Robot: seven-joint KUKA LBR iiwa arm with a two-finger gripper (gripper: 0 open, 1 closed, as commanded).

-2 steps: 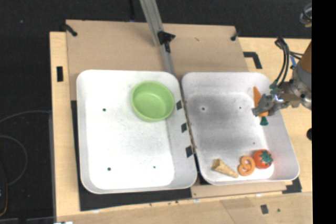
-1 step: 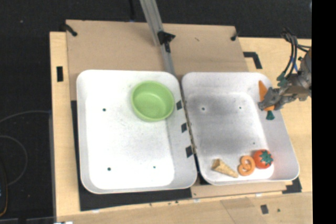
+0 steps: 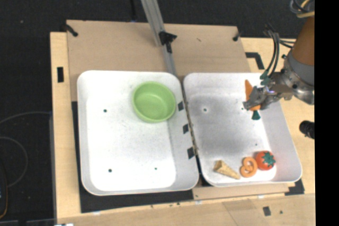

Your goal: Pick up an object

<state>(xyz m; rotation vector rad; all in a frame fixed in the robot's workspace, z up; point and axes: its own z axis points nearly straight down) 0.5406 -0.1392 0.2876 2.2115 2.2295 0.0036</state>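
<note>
The counter (image 3: 61, 114) is a pale wooden top, with a tan board (image 3: 116, 45) laid across its far part and black mats under the bins. Two shallow white bins lie directly on it, touching side by side. Taking the left bin (image 3: 95, 135) as landmark, the right bin (image 3: 222, 129) sits just to its right along a shared edge. A slanted metal rail (image 3: 151, 8) rises beyond the left bin's far right corner. Small black brackets mark the tan board's far corners.
</note>
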